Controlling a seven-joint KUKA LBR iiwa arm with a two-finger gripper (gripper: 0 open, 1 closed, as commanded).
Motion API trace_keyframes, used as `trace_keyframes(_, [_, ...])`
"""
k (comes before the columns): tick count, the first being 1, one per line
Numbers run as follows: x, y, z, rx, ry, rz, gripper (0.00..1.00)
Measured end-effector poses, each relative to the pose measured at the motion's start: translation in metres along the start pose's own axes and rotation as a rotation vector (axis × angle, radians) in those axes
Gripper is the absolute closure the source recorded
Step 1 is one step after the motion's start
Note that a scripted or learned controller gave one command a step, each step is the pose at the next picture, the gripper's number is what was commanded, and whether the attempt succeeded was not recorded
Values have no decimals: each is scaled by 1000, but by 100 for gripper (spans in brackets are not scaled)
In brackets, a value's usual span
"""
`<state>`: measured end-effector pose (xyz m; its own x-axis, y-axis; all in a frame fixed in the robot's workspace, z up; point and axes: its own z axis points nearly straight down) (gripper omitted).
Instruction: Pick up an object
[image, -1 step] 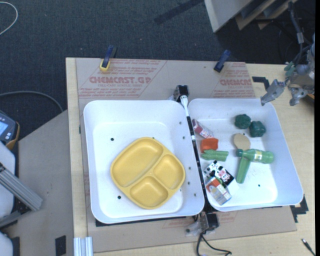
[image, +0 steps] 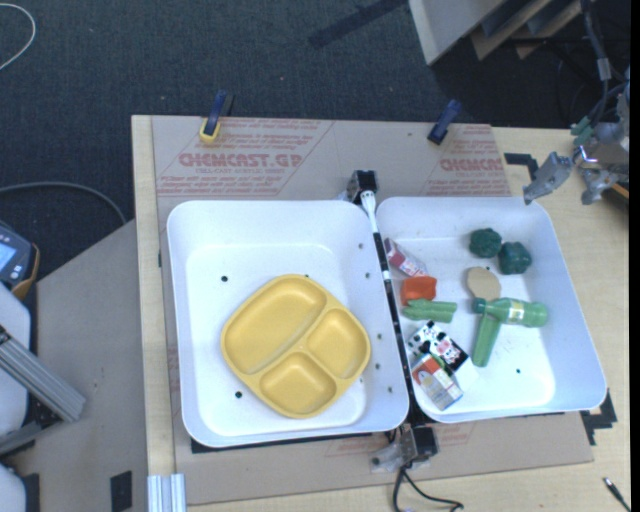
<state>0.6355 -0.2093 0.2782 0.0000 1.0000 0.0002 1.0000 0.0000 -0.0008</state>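
Observation:
The right bin (image: 560, 370) holds several small objects. Two dark green lumps (image: 486, 241) (image: 515, 258) lie at its back, with a tan wooden spoon-like piece (image: 483, 284) just in front of them. A light green T-shaped toy (image: 503, 318) lies in the middle. Along the left wall are a red-and-white packet (image: 405, 262), an orange block (image: 419, 289), a green piece (image: 430, 311), a black-and-white toy (image: 438, 346) and another small packet (image: 438, 381). My gripper (image: 548, 178) hangs above the bin's back right corner, away from all the objects and with nothing seen in it.
The left bin (image: 200, 250) carries a yellow divided plate (image: 295, 345). Two clamps (image: 213, 118) (image: 444, 122) hold the cardboard sheet at the bench's back edge. A black bracket (image: 362, 186) sits where the bins meet at the back.

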Motion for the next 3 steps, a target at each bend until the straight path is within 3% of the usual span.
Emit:
trace_keyframes(1, [10, 1, 51, 5, 1, -1, 0])
trace_keyframes(3, [-2, 1, 153, 6, 1, 0, 0])
